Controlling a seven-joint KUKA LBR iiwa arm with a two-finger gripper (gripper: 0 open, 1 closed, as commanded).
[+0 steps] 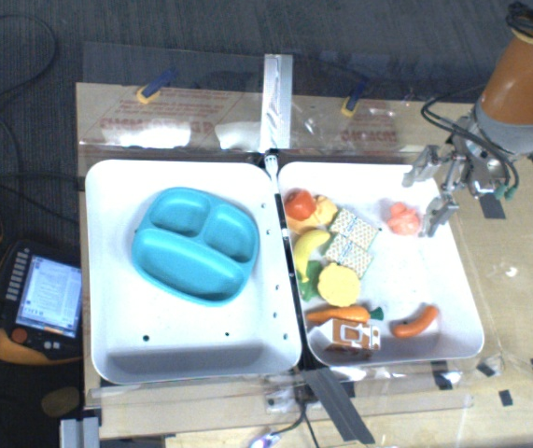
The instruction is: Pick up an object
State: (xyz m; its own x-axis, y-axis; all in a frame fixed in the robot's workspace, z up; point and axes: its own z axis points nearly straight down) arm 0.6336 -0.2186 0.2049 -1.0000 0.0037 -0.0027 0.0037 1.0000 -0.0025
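Camera view: jaws (pixel 437 189) spread apart, nothing between them, hovering over the right bin's (pixel 462 287) upper right corner. One finger sits up by the rim, the other just beside a pink-red round object (pixel 402 217) on the bin floor; contact can't be confirmed. Arm's orange band (pixel 516 77) is at the top right.

Rest of the right bin's contents cluster along its left side and bottom: tomato-like red piece (pixel 299 203), yellow banana shape (pixel 309 246), two checkered cracker-like squares (pixel 352 239), yellow disc (pixel 339 285), carrot (pixel 337 315), small orange-and-white carton (pixel 354 336) with print too small to read, sausage (pixel 413 321) near the bottom right.

Left bin (pixel 117 325) holds a blue divided plate (pixel 196 244). Faded red lettering on the surface (pixel 509 278) behind the bins, unreadable. Handheld pendant (pixel 37 297) with lit screen at far left, text illegible.
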